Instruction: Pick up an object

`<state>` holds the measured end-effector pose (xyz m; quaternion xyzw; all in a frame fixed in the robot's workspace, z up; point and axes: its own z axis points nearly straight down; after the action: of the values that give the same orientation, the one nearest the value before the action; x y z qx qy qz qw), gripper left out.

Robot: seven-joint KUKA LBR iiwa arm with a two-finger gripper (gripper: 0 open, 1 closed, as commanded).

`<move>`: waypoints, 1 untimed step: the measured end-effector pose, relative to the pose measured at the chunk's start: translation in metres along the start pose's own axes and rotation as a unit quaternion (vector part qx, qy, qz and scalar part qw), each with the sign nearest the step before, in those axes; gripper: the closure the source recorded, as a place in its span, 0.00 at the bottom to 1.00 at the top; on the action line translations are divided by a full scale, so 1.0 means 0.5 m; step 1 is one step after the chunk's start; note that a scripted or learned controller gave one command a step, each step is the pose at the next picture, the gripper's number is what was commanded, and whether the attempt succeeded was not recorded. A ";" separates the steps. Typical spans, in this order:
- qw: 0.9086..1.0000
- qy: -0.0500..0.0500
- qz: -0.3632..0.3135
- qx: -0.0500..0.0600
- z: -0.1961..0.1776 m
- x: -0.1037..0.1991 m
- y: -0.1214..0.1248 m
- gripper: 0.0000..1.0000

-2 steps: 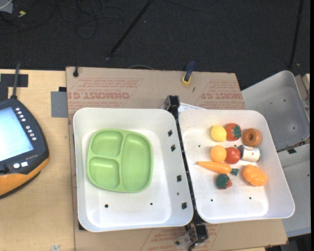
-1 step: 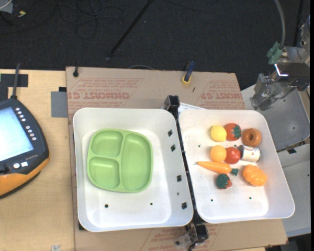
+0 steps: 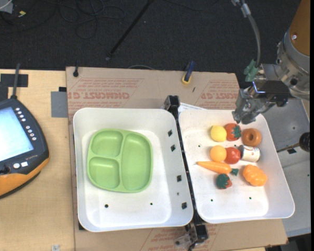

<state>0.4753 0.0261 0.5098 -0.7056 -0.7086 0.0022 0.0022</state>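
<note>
Strawberry [image 3: 223, 181] near edge, end effector [image 3: 244, 114] above tomato [image 3: 232, 131]

Two white bins [image 3: 94, 213], one green plate [image 3: 120, 161], about eight toy foods [image 3: 233, 155].

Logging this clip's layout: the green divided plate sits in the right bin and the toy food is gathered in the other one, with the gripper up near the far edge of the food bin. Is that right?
Not quite: the camera view shows the green divided plate in the left bin, not the right. The toy food is gathered in the right bin, and the gripper is near that bin's far edge, as you said.
</note>
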 end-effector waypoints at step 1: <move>1.000 -0.001 0.001 0.008 0.341 0.055 -0.001 1.00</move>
<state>0.4735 0.0535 0.3390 -0.7062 -0.7079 0.0085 0.0070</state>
